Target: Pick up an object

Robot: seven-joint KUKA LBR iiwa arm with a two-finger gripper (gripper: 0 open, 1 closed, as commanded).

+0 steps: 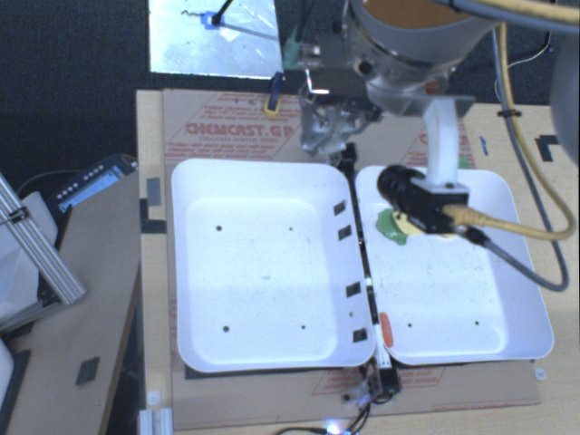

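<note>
One view to report, from above at a slant.

**Location.** Two candidates lie in the right bin (453, 306). The green piece (391, 226), with a yellow part against it, sits near the bin's back left corner. Robot hardware partly covers it, so you cannot make out its full outline. The orange piece (385, 329) is small and slim and lies close against the bin's left wall, towards the front.

**Tool.** The tool (337, 148) hangs over the back rim where the right bin meets the left bin (263, 270), apart from both pieces. You cannot tell whether it is released or clenched, and nothing shows in its grasp.

**Handling (judgement).**
- Green piece: likely light, and possibly soft plastic or rubber, so expect it to give or skid on the smooth bin floor. Take it from straight above, across its narrowest exposed width, with open floor on both sides.
- Orange piece: also likely light, but the wall beside it leaves little room on that side. Treat it as the poorer choice.

**Writing.** The brown board (231, 130) under the bins carries red print reading "CHEMCAST GP" behind the left bin. The finer lines beneath it are too small to read. Similar red print shows at the board's front edge but is not legible. No label is visible on either piece.
</note>
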